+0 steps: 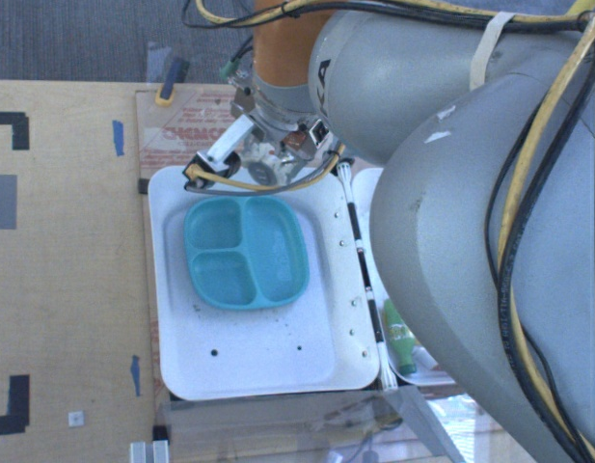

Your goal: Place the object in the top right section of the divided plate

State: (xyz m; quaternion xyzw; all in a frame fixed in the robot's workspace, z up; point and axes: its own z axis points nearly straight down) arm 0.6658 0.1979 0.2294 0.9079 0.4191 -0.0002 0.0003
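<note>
The blue plate [246,252] lies with all three sections bare, so placing is not done, while the gripper [268,167] hovers at its 12 o'clock.

The divided plate [246,252] is showing as smooth turquoise plastic with a soft sheen, lying in a white bin [249,360] that is looking like matt, faintly speckled plastic. The bench [66,287] is presenting a pale, matt wood-like board surface carrying strips of blue tape [118,138]. The arm [451,133] is gleaming as smooth grey painted casing, with a glossy orange band [292,27] and yellow rubbery cables [278,10] running over it.
</note>
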